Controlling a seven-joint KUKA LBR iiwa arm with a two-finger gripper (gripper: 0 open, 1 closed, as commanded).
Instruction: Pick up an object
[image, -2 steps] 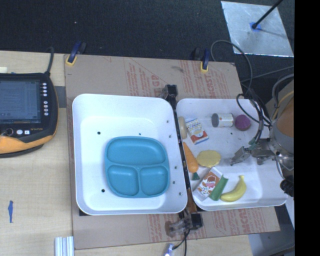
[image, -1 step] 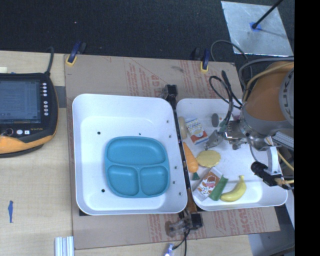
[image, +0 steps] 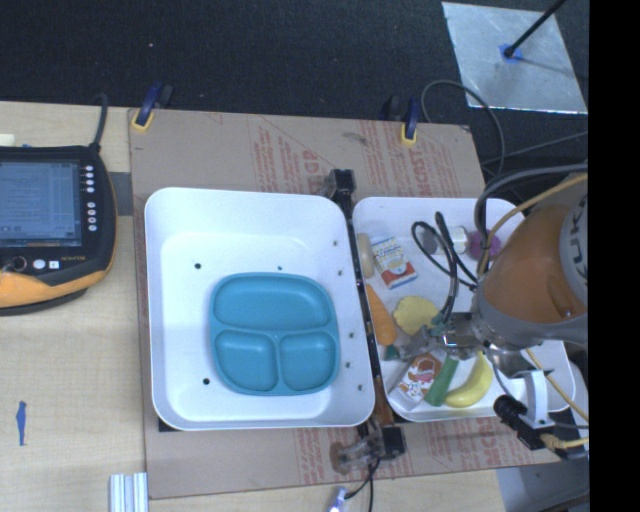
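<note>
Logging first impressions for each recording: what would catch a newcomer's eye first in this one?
Most striking is the blue divided plate, alone in the middle of the left bin. Next comes the bulky grey arm with its orange band, reaching in from the right over the right bin, where small items crowd together: a banana, a yellow lemon-like piece and a small printed box. A handheld screen unit lies at the far left of the bench.

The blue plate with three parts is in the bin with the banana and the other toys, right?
Not quite. In the camera view the blue plate lies alone in the left bin. The banana and the other toys are in the right bin.
</note>
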